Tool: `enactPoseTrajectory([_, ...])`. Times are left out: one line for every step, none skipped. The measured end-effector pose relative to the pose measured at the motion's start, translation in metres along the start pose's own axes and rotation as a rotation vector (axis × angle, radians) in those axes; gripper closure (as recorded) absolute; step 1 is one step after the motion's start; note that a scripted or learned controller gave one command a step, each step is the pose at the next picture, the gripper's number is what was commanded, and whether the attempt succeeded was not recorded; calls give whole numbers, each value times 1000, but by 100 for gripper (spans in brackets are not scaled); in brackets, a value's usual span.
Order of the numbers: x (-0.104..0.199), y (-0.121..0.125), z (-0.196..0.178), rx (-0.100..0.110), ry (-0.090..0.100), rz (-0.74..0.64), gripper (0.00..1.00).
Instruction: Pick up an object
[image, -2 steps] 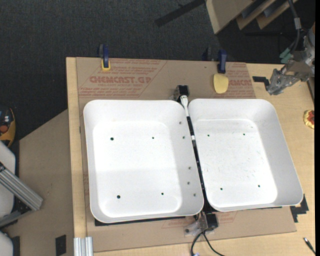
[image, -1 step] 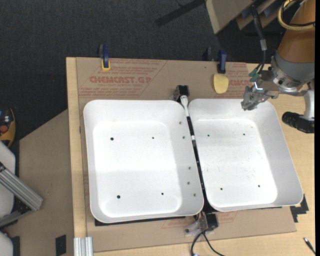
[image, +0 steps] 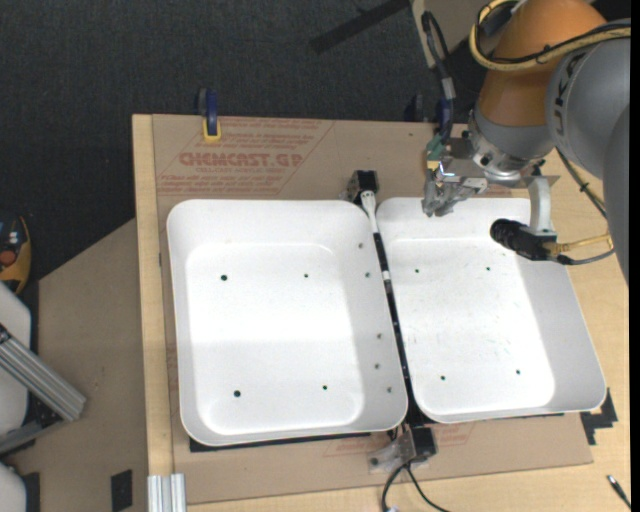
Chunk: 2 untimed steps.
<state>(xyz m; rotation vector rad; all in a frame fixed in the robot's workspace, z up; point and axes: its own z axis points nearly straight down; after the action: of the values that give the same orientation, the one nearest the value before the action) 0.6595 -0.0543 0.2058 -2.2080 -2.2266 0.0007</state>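
My gripper hangs over the far left corner of the right bin, just inside its back rim. It points down from the grey wrist and orange band that come in from the upper right. I see nothing between its tips. The left bin lies beside it, well away from the gripper. Both bin floors appear as plain white with a few small dark dots.
A black cylindrical fitting with a cable juts from the arm over the right bin's far right side. A black strip runs between the bins. The brown board carries a blue clamp at its back.
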Motion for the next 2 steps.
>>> enactPoseTrajectory([36, -1, -70, -13, -3, 3, 100])
enactPoseTrajectory([43, -9, -112, -12, -4, 6, 100])
